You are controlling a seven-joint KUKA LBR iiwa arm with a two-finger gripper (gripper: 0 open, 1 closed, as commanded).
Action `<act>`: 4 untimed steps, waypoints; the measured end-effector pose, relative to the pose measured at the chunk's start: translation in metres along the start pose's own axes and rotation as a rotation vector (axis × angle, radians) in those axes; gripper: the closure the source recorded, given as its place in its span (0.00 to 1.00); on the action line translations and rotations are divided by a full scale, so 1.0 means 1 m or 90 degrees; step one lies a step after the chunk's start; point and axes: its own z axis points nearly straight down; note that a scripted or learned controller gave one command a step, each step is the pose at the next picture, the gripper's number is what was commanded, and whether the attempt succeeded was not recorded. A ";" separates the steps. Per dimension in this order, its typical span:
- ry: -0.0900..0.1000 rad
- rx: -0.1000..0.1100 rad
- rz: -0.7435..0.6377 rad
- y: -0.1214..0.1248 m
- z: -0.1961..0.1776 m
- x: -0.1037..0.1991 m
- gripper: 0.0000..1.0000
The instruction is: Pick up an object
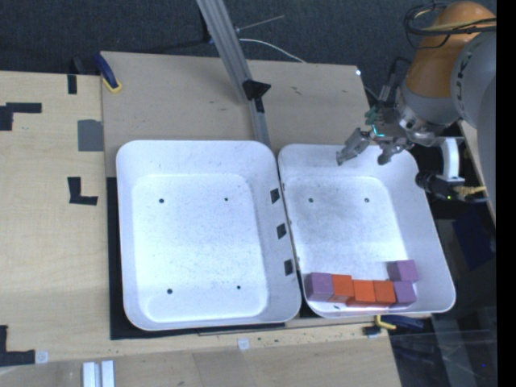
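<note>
Left of the right bin point(419, 216), a second white bin point(193, 156). Along the right bin's near wall, purple and orange blocks point(363, 289) in a row. Over that bin's far rim, gripper point(367, 151) with fingers spread, pinching nothing, well apart from the blocks.

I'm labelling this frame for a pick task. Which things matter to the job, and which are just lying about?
Job:
gripper, open, above the right bin
purple blocks and orange blocks at that bin's near edge

Lying about:
left bin
metal pole
blue clamp
</note>
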 end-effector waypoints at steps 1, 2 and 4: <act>0.001 0.004 -0.001 0.003 0.065 0.032 0.00; 0.002 0.005 0.003 -0.138 0.111 0.043 0.00; 0.001 -0.005 -0.003 -0.118 0.005 0.101 1.00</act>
